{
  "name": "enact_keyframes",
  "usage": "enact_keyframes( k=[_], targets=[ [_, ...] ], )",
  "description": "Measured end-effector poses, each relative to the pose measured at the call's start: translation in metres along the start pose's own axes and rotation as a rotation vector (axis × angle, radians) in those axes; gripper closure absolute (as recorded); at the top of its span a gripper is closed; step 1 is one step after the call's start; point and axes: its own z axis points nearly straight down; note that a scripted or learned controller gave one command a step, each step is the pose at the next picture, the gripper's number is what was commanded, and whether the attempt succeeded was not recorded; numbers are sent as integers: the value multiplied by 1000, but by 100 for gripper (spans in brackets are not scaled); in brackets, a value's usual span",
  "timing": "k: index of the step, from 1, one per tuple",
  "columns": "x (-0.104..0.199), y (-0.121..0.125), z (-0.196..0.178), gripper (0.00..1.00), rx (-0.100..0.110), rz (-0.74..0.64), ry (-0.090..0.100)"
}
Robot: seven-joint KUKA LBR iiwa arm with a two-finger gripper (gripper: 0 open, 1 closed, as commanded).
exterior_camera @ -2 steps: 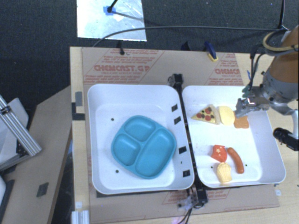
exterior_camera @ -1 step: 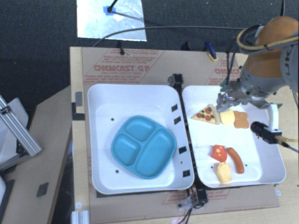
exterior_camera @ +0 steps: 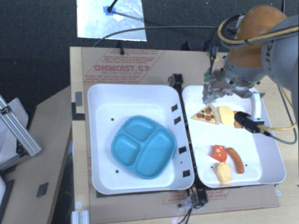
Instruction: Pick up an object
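Observation:
My gripper [exterior_camera: 211, 96] hangs over the far left part of the right bin [exterior_camera: 271, 171], just above the toy pizza slice [exterior_camera: 206, 115]. Nothing shows between its tips. A pale yellow piece [exterior_camera: 226, 115] lies right beside the pizza slice. Nearer the front of that bin lie a red toy fruit [exterior_camera: 218, 152], a red-brown sausage [exterior_camera: 235, 160] and a ridged yellow piece [exterior_camera: 224, 172].
The left bin [exterior_camera: 107, 101] holds a blue divided plate [exterior_camera: 143, 146]. A black divider with clips [exterior_camera: 182, 125] runs between the two bins. The grey arm with its orange band [exterior_camera: 259, 22] reaches in from the upper right.

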Motion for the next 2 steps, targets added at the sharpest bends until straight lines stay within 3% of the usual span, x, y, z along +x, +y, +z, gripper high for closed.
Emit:
enact_keyframes(
  k=[1,2],
  targets=[
    [56,19,-6,100,0,-1,1],
    [102,34,12,100,2,0,0]
  ],
)
